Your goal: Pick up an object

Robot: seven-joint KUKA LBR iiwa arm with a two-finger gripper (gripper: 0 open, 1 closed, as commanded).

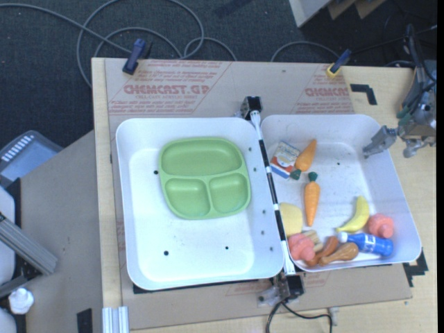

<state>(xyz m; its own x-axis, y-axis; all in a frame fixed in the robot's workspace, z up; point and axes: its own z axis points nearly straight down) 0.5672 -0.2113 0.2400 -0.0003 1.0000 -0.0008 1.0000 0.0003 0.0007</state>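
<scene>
The objects for picking lie in the right bin (388, 186), most of them crowded into its near corner. A carrot (312, 198) lies lengthwise near the bin's middle, with a second, smaller carrot (306, 155) tilted just beyond it, beside a small red, white and blue box (282, 166). Nearer the front wall sit a banana (355, 216), a pale yellow wedge (291, 219), a pink lump (380, 225), a blue and white bottle (368, 243) lying on its side, a brown drumstick (338, 253) and another pink piece (301, 246) — these last few touching or overlapping.

The gripper (397, 139) hangs at the right bin's far right corner, over its rim — well apart from the heap. Its jaws stand spread, with nothing between them.

The left bin (132, 186) holds a green divided plate (205, 177), lying flat. Both bins rest on a cardboard-covered surface (208, 82), with a blue clamp (134, 55) at its far left edge.
</scene>
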